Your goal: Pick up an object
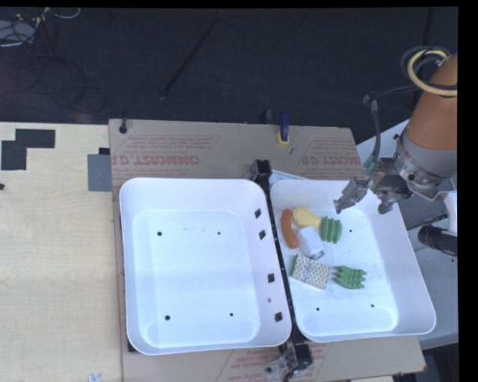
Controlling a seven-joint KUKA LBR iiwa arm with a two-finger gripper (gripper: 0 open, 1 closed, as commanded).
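Several small toys (pixel 320 250) lie in the bin (pixel 407 298) just below our hand (pixel 366 198), its fingers spread and holding nothing. They look light and firm; we'd grip the green pod (pixel 349 277) across its middle.

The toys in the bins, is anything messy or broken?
Nothing looks broken or spilled. The toys lie in a loose heap in the right bin, and the gripper hangs open above that bin's top edge with nothing between its fingers.

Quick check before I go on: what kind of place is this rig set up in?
Most likely a robotics lab test bench, not a home or shop: two white bins clamped onto cardboard sheeting, small toy-like items in the right bin, and loose cables on dark floor behind.
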